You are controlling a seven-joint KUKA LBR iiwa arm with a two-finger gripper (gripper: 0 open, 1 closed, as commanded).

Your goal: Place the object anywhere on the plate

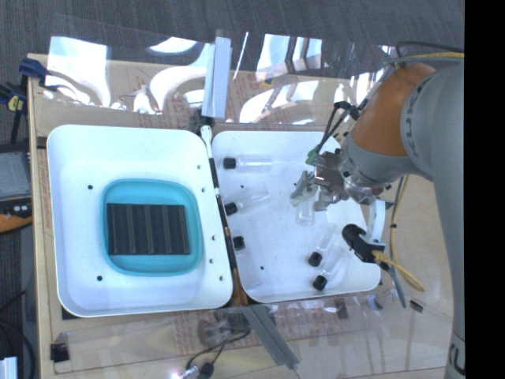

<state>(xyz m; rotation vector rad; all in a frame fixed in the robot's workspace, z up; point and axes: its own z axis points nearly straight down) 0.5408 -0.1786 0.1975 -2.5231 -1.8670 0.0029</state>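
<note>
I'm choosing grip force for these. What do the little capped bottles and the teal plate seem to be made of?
The bottles, likely clear plastic or glass: see-through bodies, glossy, with black caps; which one is unclear. The plate looks like matte teal plastic, with a dark ribbed insert.

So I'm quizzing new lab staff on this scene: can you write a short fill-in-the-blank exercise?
1. The blue plate lies in the ___ bin.
2. The clear vials have ___ caps.
3. The claw hangs over the ___ bin.

Missing words: left; black; right
</note>
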